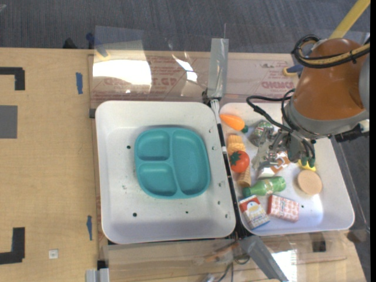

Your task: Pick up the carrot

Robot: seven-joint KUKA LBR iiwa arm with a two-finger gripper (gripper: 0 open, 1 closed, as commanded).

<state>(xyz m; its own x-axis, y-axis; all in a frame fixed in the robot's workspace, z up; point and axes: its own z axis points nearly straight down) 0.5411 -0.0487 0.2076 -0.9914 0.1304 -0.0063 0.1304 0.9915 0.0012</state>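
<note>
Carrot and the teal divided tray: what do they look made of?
The carrot looks like smooth molded plastic, a toy: uniform orange with a slight sheen. The teal divided tray also seems plastic, matte to satin, one even colour with soft rounded compartment ridges. Neither can be confirmed by look alone.

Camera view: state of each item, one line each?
carrot: lying in right bin's far-left corner, not held
gripper: low over right bin's middle
teal plate: flat in left bin
tomato: by the divider
green bottle: on its side
round biscuit: lying flat
</note>
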